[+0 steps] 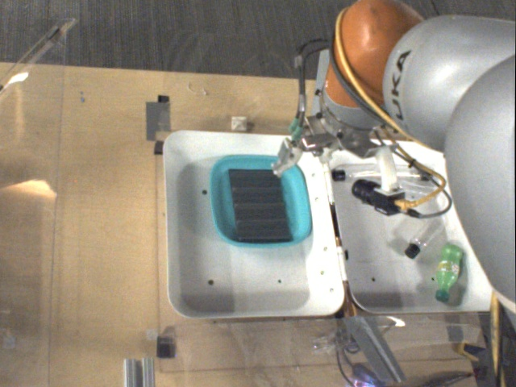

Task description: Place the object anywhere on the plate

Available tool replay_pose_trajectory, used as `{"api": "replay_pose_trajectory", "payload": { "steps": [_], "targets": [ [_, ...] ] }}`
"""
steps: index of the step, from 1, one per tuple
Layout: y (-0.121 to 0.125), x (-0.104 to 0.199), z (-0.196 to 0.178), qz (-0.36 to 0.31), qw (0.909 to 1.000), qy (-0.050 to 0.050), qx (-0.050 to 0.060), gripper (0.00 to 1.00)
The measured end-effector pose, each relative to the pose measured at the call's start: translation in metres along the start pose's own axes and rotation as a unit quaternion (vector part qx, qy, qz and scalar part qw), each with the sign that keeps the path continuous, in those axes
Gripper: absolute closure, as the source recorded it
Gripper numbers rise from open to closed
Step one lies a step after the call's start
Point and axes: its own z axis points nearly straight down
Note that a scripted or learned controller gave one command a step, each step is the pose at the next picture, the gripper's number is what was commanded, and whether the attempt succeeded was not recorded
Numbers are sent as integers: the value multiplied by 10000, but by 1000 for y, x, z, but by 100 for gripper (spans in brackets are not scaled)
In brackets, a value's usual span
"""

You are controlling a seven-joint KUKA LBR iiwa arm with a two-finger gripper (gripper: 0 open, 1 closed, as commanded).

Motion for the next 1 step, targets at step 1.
{"api": "replay_pose_trajectory", "payload": {
  "steps": [1],
  "targets": [
    [0, 0, 0, 0, 10000, 0, 0, 0]
  ]
}}
